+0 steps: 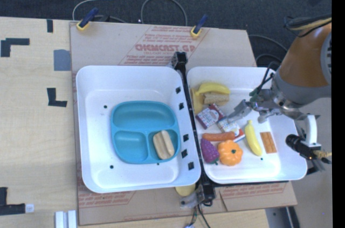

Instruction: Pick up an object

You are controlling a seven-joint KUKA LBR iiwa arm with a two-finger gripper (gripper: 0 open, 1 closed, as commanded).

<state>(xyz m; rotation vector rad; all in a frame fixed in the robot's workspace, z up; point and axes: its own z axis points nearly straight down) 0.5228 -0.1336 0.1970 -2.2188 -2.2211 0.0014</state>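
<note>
Front of right bin: we see a small orange pumpkin point(230, 153) touching a purple grape bunch point(209, 151) near the front wall of the right bin point(280, 170).
Middle of right bin: a red-orange carrot or sausage point(218, 137), a yellow banana point(253, 138) and an orange block point(268, 142) lie close together – crowded ground.
Gripper: the gripper point(233, 115) reaches in from the right, low over a purple packet point(207, 116) and a small light piece point(228, 124); we cannot tell how its jaws stand.
Back of right bin: a second banana point(211, 87) on a bread slice point(216, 98).
Left bin: a blue divided tray point(135, 130) with 1 bread roll point(164, 144) in its right compartment.
Doing it well: we judge a descent onto 1 item alone – fingers straddling its narrow side, clear of neighbours – is best.
</note>
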